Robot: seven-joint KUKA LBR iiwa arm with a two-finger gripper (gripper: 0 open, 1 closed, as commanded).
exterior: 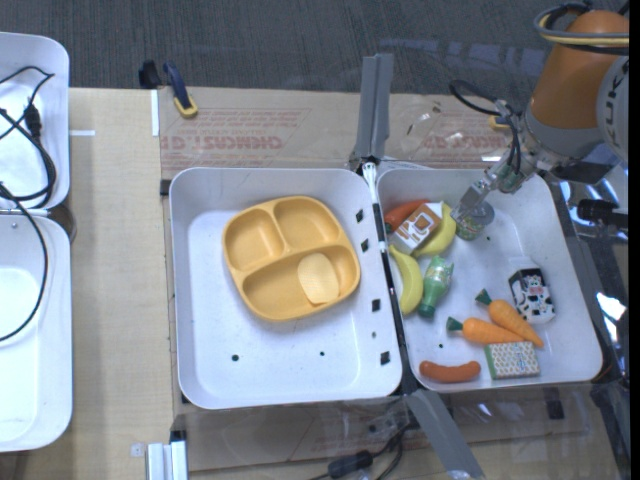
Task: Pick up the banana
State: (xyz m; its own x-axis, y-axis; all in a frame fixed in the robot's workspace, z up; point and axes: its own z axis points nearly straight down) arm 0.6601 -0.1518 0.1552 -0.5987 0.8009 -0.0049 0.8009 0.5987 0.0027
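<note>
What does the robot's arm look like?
The arm is fat and round, grey with a big orange band. Black cables loop beside it. At its end sits a small, thin tool of grey metal.

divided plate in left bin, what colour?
Yellow-orange. The plate shows best in the camera view, with a pale oval piece in one compartment.

Mirrored red print on cardboard (250, 128), unreadable

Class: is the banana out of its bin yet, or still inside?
Inside: the banana lies flat in the right bin, beside the green bottle.
</note>
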